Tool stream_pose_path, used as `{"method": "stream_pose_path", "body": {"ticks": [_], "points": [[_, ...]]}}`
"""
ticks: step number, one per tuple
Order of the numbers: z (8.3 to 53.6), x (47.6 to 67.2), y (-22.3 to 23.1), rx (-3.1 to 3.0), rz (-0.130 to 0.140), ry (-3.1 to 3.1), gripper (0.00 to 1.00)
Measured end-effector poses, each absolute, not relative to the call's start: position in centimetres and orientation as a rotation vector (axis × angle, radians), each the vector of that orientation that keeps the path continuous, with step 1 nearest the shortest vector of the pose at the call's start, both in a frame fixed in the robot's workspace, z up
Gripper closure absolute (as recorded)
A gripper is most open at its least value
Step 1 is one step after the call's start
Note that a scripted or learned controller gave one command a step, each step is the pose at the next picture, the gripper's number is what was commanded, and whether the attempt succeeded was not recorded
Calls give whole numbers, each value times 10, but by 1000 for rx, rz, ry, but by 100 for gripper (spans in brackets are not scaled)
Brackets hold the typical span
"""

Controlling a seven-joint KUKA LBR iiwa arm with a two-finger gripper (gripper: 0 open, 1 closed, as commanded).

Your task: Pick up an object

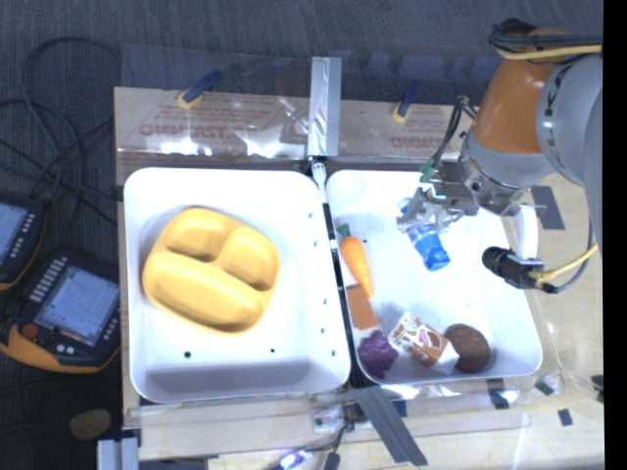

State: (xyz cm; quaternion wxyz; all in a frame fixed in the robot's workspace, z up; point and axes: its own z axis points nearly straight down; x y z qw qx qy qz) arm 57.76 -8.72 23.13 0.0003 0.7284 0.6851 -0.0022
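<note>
Bottle, small and clear with a blue end, is seen slanted over the upper middle of the right bin, its blue end pointing down toward the bin floor and its upper end lying at the gripper. The upper end appears to be clasped between the fingers, which are drawn in close about it, though the exact contact is blurred. The gripper is carried by the grey arm, whose orange band is seen above the wrist at the upper right. Along the left wall of the right bin a carrot is laid lengthwise, with an orange block just below it. Near the front wall a purple lump, a small printed carton and a brown round object are set in a row, close beside one another and well apart from the bottle. A large yellow bread-shaped object is held in the left bin. Two handheld controllers are seen on the floor to the left of the bench.
</note>
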Motion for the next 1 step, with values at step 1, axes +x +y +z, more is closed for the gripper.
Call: {"method": "stream_pose_path", "body": {"ticks": [1], "points": [[259, 578, -112, 2119, -9, 2317, 100]]}}
